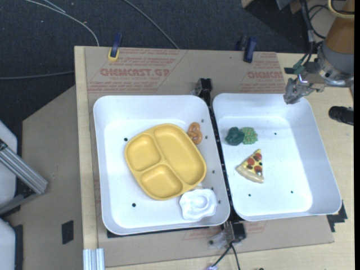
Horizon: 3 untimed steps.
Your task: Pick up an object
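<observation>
Two shallow white bins sit side by side on the surface, and the yellow divided plate [165, 161] in the left bin [107, 151] serves as the landmark. Just beside the plate's upper right edge lies a small brown pretzel-like piece [194, 132], touching or nearly touching the rim. At the plate's lower right corner rests a white moulded item [197, 203], its edge against the plate. To the right of the plate, across the divide between the bins, the right bin [304, 167] holds a green broccoli toy [241, 135], and just below that, apart from it, a toy pizza slice [251, 166] with red and dark toppings, its point turned up toward the broccoli. Well to the upper right of the plate, the gripper [293, 94] hangs over the far right corner of the right bin, at the bin's rim, with the grey arm and its orange band [340, 35] rising behind it. Nothing shows between its tips, and whether they stand wide or narrow cannot be told from this angle. The gripper is well apart from the broccoli and the pizza slice.
</observation>
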Each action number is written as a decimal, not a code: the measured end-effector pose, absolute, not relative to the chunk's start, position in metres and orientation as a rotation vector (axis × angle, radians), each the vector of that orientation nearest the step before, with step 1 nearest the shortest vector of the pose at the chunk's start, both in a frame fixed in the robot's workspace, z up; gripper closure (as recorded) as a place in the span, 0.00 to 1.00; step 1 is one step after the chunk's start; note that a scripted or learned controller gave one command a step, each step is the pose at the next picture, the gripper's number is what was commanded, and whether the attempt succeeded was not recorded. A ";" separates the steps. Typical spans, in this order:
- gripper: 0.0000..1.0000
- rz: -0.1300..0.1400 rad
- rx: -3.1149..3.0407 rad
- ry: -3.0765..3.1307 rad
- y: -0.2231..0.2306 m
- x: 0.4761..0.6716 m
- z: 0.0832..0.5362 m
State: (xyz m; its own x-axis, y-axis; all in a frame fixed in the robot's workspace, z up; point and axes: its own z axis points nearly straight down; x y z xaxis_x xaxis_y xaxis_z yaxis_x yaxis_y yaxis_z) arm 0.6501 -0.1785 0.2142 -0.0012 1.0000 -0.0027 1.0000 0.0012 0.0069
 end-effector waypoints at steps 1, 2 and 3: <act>1.00 0.004 2.217 2.218 -0.179 0.651 0.235; 1.00 -0.001 2.219 2.227 -0.131 0.643 0.225; 1.00 0.000 2.218 2.228 -0.082 0.635 0.234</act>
State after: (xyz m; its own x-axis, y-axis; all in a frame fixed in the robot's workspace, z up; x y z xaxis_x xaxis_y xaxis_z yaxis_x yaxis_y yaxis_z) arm 0.6349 -0.0816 0.2344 -0.0044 1.0000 0.0013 1.0000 0.0044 -0.0016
